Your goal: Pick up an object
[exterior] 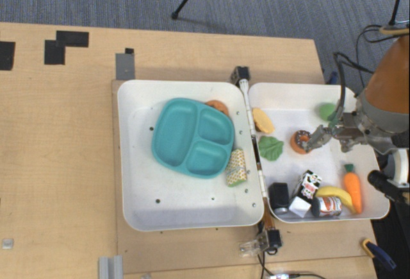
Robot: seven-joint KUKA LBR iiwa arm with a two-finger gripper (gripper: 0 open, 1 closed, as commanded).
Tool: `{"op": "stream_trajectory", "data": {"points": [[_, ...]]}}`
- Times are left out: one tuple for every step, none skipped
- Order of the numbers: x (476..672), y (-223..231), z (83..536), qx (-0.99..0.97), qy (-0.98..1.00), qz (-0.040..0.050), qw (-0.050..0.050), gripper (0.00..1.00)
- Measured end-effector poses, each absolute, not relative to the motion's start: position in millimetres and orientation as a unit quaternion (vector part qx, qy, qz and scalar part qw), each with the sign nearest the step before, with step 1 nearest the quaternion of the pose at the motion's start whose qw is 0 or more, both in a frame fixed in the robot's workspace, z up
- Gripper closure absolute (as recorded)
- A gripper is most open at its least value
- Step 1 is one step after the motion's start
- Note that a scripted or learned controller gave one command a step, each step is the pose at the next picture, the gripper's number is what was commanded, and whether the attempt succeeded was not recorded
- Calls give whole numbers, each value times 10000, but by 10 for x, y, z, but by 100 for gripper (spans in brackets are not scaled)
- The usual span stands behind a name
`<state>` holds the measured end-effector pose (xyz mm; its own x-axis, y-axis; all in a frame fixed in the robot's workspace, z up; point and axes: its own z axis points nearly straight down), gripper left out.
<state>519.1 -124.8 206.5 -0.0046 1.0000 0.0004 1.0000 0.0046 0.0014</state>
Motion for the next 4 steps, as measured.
{"op": "stream_trajectory", "data": {"points": [[4922, -1279, 904, 7063, 7079, 9, 11, 0], [4942, -1274, 1017, 7063, 7079, 27, 29, 100], [4942, -1274, 1017, 7064, 7078, 27, 30, 0], [5157, -1272, 874, 7060, 7082, 13, 10, 0]]}}
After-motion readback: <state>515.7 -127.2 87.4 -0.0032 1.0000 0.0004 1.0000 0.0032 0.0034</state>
